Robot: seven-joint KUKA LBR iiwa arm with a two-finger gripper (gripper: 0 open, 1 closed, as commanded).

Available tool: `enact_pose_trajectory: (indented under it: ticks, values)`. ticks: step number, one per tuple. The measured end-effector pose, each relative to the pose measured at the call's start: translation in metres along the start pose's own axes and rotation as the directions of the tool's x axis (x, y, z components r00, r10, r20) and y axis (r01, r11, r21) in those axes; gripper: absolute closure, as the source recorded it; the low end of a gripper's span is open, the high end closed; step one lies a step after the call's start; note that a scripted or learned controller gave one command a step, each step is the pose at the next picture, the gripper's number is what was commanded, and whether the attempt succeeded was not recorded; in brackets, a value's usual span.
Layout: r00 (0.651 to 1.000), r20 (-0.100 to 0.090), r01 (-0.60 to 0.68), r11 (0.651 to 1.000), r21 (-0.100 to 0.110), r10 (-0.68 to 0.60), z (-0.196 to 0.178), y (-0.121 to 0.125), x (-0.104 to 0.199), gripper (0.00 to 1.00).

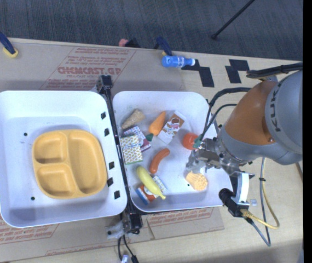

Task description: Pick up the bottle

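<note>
A small red, white and blue bottle-like item (144,194) lies at the front of the right bin (200,100), partly under a yellow banana (150,182). My gripper (197,161) hangs over the right side of that bin, roughly a hand's width to the right of the bottle. It sits just above a tan waffle-like piece (197,181) and beside a red tomato (189,141). From above, the wrist body hides the fingers.
The right bin also holds a sausage (159,159), a carrot (157,123), a small carton (171,128), a bread slice (133,118) and flat boxes (131,149). A yellow divided plate (68,162) lies in the left bin (3,147). A blue object (173,62) rests on the bench behind the bins.
</note>
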State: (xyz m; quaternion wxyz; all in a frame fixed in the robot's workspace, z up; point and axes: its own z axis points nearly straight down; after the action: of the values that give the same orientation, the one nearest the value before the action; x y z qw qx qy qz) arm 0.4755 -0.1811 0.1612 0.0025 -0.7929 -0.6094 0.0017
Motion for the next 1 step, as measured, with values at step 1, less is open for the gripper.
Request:
enact_pose_trajectory:
  ticks: [1]
  values:
    - [0.979,0.0,-0.202,0.979,-0.003,0.202,-0.0453,-0.006,0.025,1.0]
